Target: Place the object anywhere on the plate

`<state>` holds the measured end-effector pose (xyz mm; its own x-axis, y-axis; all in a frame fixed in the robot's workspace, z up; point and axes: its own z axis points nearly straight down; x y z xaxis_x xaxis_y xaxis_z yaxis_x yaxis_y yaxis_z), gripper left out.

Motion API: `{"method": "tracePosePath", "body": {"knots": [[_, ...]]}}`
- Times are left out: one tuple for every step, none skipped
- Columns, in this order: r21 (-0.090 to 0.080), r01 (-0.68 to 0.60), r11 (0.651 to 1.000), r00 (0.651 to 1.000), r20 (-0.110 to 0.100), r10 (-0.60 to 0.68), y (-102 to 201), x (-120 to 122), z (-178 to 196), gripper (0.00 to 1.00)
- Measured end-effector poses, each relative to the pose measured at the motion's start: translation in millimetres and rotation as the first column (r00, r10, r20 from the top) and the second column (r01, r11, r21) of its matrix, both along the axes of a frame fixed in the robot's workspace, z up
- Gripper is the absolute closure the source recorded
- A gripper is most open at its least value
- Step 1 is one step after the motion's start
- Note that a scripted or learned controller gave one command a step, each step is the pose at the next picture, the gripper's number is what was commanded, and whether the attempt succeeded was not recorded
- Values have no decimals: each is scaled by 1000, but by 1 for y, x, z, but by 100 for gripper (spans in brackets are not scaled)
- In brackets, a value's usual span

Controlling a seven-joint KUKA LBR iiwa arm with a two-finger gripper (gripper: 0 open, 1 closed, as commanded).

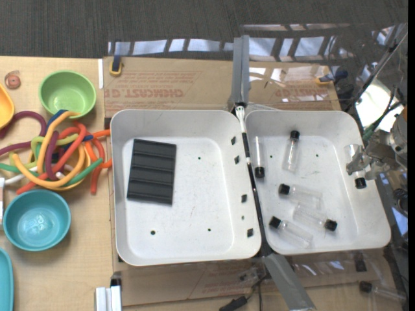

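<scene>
Parked over the right bin's (311, 115) right wall: gripper (358, 167), clenched or released impossible to tell. Just under it, clear vial (360, 179), long axis far-to-near, black cap toward the near edge. Across in the left bin's (175, 115) left half, black ridged plate (152, 171).

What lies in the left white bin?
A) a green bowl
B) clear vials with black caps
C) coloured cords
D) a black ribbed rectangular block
D: a black ribbed rectangular block lies in the left white bin; the clear plastic vials with black caps lie in the right white bin.
</scene>
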<state>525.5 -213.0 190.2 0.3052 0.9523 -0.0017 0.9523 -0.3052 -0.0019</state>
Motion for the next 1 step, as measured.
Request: {"method": "tracePosePath", "body": {"knots": [[2,-52,999,999,-2,52,33,-49,-32,100]]}}
